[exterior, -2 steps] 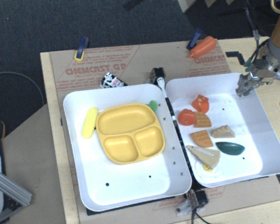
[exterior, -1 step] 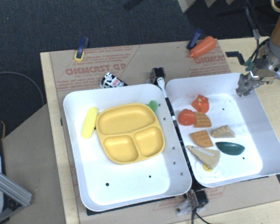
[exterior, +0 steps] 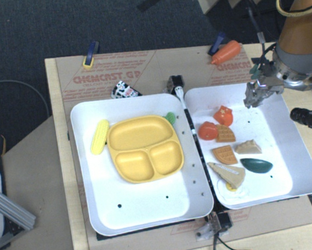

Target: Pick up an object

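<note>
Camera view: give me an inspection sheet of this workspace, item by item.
Surface: two white bins, left bin, right bin, on a cardboard-covered bench.
Job's things: tomato, waffle piece, dark green piece in the right bin.
Clutter: yellow tray and corn in the left bin; carrot on the bench.
Grippers: gripper above the right bin's far end.
Cables: one at the near edge.
Surroundings: dark floor.

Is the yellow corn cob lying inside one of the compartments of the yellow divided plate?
No. The corn cob lies on the left bin's floor, beside the divided plate, against its left edge.
</note>
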Controlling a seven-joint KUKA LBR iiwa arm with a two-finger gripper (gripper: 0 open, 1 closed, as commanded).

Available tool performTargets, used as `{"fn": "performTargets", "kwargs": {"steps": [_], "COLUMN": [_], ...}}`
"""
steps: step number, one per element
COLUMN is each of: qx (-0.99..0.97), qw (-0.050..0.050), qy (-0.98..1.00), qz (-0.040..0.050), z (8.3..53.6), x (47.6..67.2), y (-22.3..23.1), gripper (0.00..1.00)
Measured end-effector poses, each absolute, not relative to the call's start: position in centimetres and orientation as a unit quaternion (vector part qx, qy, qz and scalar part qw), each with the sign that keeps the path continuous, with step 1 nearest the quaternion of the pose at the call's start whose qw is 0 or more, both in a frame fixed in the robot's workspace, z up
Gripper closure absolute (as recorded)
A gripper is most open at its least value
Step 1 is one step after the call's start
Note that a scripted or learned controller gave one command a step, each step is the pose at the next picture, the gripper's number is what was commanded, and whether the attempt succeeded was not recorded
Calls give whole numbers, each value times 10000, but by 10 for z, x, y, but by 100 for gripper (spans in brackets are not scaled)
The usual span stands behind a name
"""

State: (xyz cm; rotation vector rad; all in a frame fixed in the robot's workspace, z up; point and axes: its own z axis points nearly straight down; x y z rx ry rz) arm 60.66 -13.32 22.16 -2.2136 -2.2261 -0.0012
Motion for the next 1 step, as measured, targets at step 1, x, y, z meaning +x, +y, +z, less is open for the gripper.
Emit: {"fn": "performTargets", "kwargs": {"steps": [1], "qx": [-7048], "qw": [15], "qy": [-7094], "qz": [-7], "z": [233], "x": [604], "y": [-78], "gripper": [100]}}
